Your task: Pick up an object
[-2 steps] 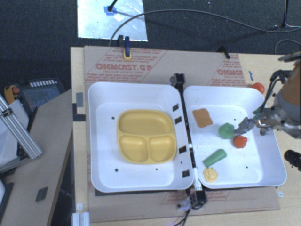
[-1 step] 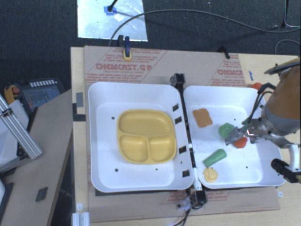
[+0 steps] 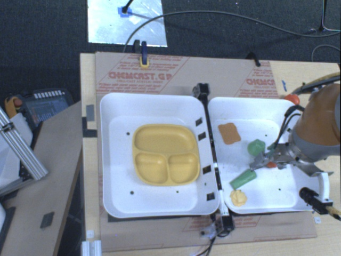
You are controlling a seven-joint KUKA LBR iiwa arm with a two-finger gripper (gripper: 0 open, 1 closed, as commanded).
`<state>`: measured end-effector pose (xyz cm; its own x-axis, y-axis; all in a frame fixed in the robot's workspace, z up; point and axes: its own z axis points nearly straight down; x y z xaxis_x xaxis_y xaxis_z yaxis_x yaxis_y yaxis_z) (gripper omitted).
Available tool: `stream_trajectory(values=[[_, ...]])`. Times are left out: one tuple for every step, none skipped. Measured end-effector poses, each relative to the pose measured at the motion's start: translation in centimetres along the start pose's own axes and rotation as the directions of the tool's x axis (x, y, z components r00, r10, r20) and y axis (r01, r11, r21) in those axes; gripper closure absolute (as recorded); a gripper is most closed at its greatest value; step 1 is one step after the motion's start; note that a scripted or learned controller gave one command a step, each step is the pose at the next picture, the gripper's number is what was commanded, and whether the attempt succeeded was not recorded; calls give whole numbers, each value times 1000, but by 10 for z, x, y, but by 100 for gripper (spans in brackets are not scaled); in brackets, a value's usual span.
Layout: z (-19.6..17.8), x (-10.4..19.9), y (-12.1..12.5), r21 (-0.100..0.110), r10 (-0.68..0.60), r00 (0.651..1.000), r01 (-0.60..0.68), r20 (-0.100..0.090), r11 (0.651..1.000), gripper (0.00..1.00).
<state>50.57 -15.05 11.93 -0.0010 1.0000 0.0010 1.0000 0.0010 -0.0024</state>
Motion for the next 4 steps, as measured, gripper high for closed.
stream_trajectory(values=[[36, 0, 1, -4, 0, 1000, 0, 1, 1000, 0], [24, 0, 2, -6, 0, 1000, 0, 2, 1000, 100], [-20, 5, 3, -7, -3, 1000, 3, 2, 1000, 100], [-80, 2, 13, -10, -3, 1000, 3, 3, 1000, 100]])
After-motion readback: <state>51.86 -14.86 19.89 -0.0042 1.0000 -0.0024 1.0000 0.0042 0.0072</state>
